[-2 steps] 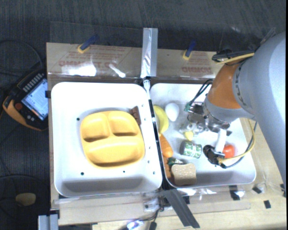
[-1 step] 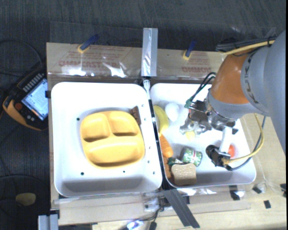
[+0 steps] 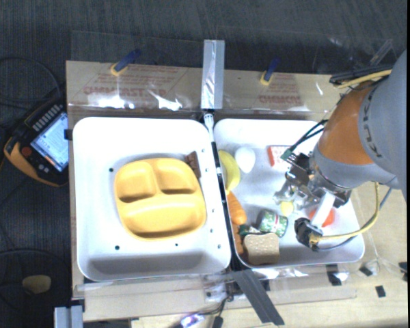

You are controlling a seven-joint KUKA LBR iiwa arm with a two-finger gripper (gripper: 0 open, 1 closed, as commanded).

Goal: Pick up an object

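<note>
The right bin holds several small items. A white egg and a yellow-green fruit lie at its upper left, with an orange carrot below them. A green packet and a brown bread slice sit near the front. A red and white box lies toward the back, and a red-orange piece lies under the arm. My gripper hangs low over the middle of this bin, just above and to the right of the green packet. Nothing shows in its grasp.
The left bin carries a yellow compartment plate with a small brown piece at its upper right corner. A divider wall separates the bins. A handheld pendant lies left of the bench. A black cable loops near the front right.
</note>
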